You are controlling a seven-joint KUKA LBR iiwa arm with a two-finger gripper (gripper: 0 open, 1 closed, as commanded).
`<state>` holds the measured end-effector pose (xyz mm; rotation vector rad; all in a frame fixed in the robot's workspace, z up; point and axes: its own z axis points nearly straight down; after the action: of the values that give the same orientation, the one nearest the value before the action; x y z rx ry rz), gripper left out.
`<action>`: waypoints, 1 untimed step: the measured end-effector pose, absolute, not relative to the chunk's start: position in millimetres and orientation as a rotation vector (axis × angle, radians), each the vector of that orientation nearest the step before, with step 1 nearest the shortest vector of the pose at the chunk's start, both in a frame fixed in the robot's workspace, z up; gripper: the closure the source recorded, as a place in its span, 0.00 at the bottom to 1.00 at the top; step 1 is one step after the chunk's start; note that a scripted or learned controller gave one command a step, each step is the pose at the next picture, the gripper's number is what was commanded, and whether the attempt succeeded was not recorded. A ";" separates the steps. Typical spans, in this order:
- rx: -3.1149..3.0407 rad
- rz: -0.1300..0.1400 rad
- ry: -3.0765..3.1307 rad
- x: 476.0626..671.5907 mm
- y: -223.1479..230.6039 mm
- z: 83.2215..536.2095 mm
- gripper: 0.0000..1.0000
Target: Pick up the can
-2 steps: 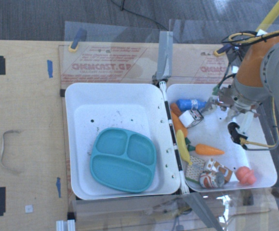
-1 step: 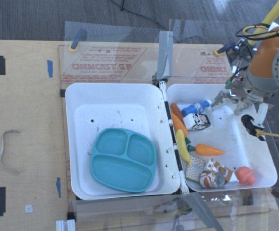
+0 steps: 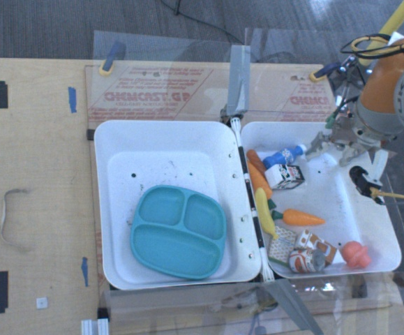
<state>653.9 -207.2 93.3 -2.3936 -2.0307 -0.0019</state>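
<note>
The arm hangs at the upper right of the frame, orange band showing, with the gripper (image 3: pixel 347 145) over the top right corner of the right-hand bin (image 3: pixel 390 253). From this slant I cannot tell how the gripper is set, and nothing shows in its grasp.

Now the can (image 3: pixel 309 251): lower middle of that right bin, lying on its side, orange-and-white label, its grey metal end turned toward the bottom of the frame. It looks dented, so likely a light, empty thin-walled thing: stiff enough to grip, but smooth and apt to roll or squirt out if pinched off centre. My call is to close across the middle of the body, square to its long axis, not on the rounded ends.

It's crowded down there. A pink ball-like toy (image 3: pixel 356 255) sits just beside it to the right, a toy carrot (image 3: pixel 301 218) lies just above, and a yellow banana (image 3: pixel 264 213) runs along the bin's left wall nearby. Further up are a small blue-and-white bottle (image 3: pixel 285 156) and a white box (image 3: pixel 285 176). The left bin (image 3: pixel 111 152) holds a teal divided plate (image 3: pixel 179 231), well apart from the action.
</note>
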 end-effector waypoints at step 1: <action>-2.487 -0.008 -1.927 617.2 -129.0 88.0 0.00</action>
<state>617.2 -129.0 88.0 -2.4869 -1.9269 -0.0078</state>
